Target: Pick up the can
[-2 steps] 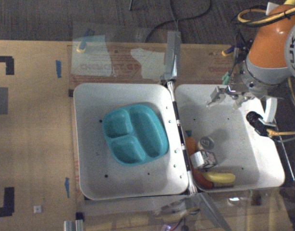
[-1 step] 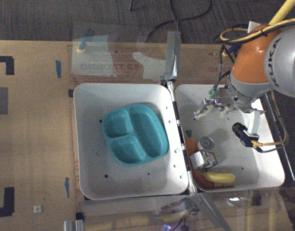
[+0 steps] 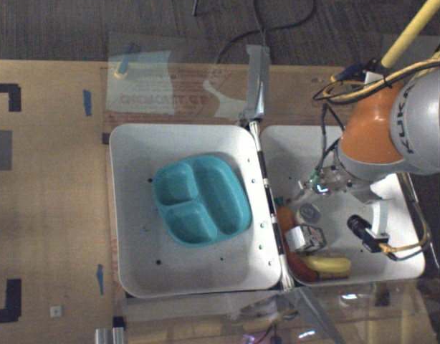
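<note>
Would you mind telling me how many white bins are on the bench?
2. The left bin holds a teal divided plate. The right bin sits beside it, under the arm, and holds a banana among other items.

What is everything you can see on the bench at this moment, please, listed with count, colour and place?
bins: 2, white, side by side on the bench
divided plate: 1, teal, three compartments, middle of the left bin
banana: 1, yellow, front edge of the right bin
can: 1, silver top, right bin near its left wall, under the wrist
red item: 1, partly hidden beside the banana, cannot tell what it is
tape marks: several, blue and black, on the bench left of the bins
arm: 1, grey with orange band, over the right bin
gripper: 1, low in the right bin by the can
</note>
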Action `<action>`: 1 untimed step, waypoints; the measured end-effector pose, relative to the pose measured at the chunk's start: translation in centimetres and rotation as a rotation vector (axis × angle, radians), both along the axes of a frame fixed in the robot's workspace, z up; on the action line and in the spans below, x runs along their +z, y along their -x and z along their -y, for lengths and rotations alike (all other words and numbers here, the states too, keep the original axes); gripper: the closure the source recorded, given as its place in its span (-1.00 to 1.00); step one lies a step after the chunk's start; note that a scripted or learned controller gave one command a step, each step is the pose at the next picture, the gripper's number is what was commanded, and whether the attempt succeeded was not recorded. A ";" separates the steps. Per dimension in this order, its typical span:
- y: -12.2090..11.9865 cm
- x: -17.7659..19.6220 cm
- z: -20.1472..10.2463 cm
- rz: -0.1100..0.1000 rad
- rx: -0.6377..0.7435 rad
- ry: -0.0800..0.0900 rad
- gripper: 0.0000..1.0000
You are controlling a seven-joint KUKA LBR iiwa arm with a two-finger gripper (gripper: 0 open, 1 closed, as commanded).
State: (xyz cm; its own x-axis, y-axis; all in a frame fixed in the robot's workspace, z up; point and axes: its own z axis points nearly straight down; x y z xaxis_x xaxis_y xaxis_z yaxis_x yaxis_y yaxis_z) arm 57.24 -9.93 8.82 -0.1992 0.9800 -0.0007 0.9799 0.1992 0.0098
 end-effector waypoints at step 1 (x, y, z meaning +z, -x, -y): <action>0.7 0.2 2.3 -0.010 -0.007 0.001 -1.00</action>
